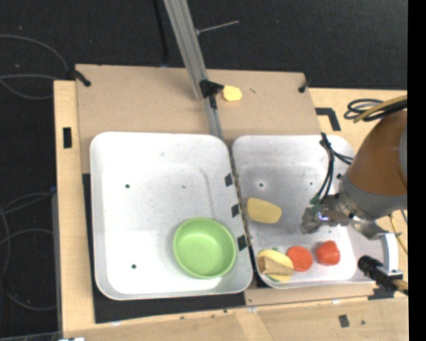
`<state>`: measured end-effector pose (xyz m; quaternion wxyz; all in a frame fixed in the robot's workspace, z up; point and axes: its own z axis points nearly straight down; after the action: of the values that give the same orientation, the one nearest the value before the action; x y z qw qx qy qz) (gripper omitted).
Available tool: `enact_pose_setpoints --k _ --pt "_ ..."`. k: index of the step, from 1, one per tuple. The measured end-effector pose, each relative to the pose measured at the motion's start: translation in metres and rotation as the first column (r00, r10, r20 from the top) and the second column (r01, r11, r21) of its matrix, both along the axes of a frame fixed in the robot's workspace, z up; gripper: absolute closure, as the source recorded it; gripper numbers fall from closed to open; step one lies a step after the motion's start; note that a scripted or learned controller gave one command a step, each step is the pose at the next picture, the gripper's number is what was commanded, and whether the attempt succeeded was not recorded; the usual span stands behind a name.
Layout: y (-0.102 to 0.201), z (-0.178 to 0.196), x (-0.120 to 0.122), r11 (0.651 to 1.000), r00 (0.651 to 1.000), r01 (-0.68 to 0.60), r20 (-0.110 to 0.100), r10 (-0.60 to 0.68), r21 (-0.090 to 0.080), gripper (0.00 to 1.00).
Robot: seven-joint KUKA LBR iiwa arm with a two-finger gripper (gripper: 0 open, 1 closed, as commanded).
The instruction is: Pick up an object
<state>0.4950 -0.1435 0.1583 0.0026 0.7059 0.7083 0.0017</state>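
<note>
Claw (314, 219) hangs low inside the right bin (284, 155), whether spread or closed I cannot tell, poised between the yellow piece (263, 210) and red objects (327, 253) clustered at the near wall, likely choosing a target.

A bowl (204, 247) sits in the left bin's (128, 162) near right corner, while the right bin (277, 158) holds four small items, the hand (314, 220) above them.
</note>
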Motion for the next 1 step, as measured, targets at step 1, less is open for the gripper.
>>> enact_pose_setpoints --k 1 --pt "-0.001 0.0472 0.0022 1.0 1.0 -0.001 0.001 0.001 0.0 1.0"
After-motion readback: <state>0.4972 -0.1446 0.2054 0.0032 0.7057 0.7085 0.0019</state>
